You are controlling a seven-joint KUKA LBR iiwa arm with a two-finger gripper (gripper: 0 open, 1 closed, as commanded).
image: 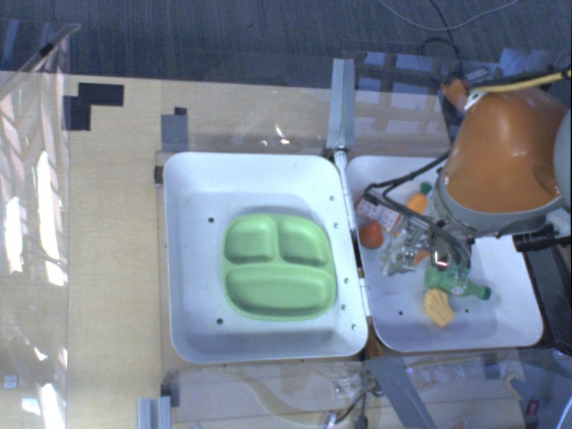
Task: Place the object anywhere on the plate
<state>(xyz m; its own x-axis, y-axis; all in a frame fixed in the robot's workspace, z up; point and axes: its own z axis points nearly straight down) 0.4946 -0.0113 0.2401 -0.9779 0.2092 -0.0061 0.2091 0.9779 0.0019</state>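
Observation:
A green plate (277,266) with three compartments lies in the left white bin (197,239). In the right bin (509,324) lie several small objects: a red ball (371,235), a green bottle (456,284), a yellow ridged piece (437,307) and an orange piece (416,203). My gripper (413,248) hangs low over the left half of the right bin, among these objects, just right of the red ball. The arm's orange band (505,155) hides part of the bin behind it.
A metal divider (341,105) and the bins' rims run between the two bins. A small printed packet (377,210) lies near the right bin's left wall. Black cables loop from the wrist. A clear panel stands at the far left.

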